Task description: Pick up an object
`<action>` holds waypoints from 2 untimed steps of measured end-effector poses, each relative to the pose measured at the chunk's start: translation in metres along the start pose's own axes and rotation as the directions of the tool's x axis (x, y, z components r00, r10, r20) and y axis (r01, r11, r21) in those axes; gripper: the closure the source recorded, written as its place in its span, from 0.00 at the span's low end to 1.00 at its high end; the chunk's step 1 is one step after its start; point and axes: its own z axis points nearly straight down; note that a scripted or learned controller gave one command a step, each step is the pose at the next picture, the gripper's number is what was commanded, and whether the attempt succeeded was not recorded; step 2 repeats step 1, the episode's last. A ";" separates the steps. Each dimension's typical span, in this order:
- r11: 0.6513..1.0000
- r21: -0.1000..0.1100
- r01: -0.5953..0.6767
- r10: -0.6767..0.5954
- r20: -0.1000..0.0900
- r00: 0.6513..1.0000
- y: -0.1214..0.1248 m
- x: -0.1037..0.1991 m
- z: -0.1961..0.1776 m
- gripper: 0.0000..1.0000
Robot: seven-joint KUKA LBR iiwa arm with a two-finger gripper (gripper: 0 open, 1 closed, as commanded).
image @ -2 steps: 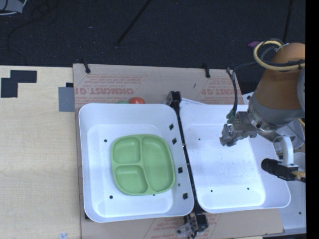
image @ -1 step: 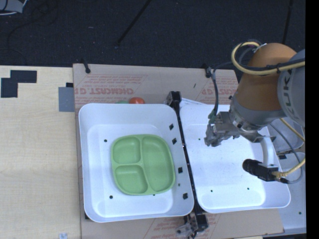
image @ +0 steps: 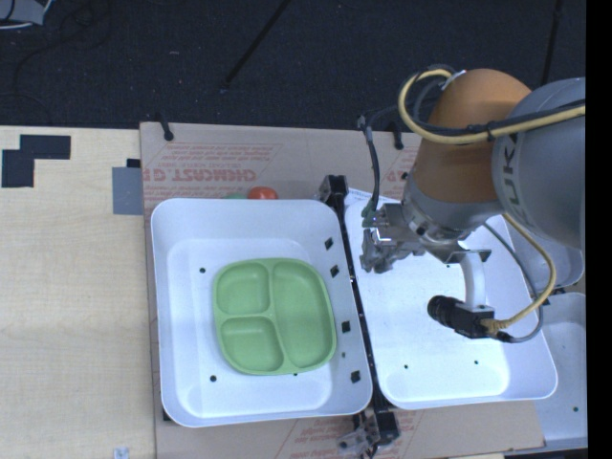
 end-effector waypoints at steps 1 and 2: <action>1.000 0.000 -0.001 0.001 0.001 1.000 0.024 0.047 0.006 1.00; 1.000 0.000 -0.001 0.001 0.001 1.000 0.024 0.047 0.006 1.00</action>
